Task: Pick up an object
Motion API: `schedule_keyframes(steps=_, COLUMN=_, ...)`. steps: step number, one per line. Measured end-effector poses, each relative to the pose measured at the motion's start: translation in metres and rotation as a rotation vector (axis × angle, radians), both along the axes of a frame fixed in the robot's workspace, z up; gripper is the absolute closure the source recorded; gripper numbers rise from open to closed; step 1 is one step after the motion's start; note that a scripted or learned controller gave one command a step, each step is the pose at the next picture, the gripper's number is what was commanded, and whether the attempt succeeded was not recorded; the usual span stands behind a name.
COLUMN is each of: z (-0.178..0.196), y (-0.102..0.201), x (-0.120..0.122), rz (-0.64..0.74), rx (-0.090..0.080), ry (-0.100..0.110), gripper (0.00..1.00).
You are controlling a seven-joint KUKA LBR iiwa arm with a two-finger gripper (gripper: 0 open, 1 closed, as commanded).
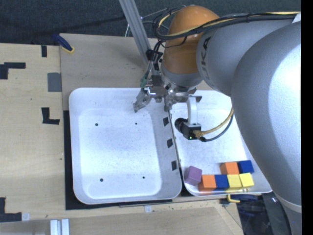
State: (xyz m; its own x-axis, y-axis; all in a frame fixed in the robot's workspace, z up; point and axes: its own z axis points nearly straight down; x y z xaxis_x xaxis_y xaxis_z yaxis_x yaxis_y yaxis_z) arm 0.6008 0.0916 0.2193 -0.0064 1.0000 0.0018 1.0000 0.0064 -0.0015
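Camera view: gripper (152, 103) over the left bin's (78, 131) far right edge, fingers spread apart, nothing between them. Blocks clustered in the right bin's (215, 109) near corner, purple block (193, 174) closest, well apart from the gripper, toward the near right.

Two bins sit side by side on the tabletop (29, 146): the left bin (117, 146) and the right bin (215, 116), touching along their inner rims. All the blocks (222, 176) are bunched in the right bin's near corner, with one block (193, 174) sitting just left of the rest, right by the divide. The end effector (152, 102) hangs over the far end of that shared rim, with the arm (254, 82) coming in from the right above the right bin.
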Motion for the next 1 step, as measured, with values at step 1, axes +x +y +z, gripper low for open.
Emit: schedule_keyframes(steps=1, z=-0.0255, y=-0.0144, x=-0.0166, rz=-0.006, rx=-0.004, ry=0.004, gripper=0.00)
